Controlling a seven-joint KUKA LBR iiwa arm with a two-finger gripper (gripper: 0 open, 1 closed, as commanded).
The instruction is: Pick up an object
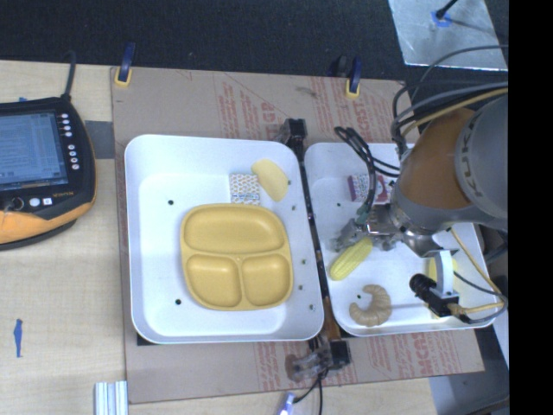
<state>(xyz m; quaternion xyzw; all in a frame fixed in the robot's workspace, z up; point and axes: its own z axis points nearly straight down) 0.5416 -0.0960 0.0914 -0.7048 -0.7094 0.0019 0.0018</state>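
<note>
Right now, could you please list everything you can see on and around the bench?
Bins: two, white, side by side.
Divided plate: one, yellow, left bin.
Yellow wedge: one, left bin, far edge.
Packet: one, white patterned, beside wedge.
Corn cob: one, yellow, right bin.
Croissant: one, tan, right bin, near edge.
Pendant: one, orange-black, bench left.
Clamps: two, blue-yellow, far edge.
Arm: grey-orange; tool over corn.
</note>
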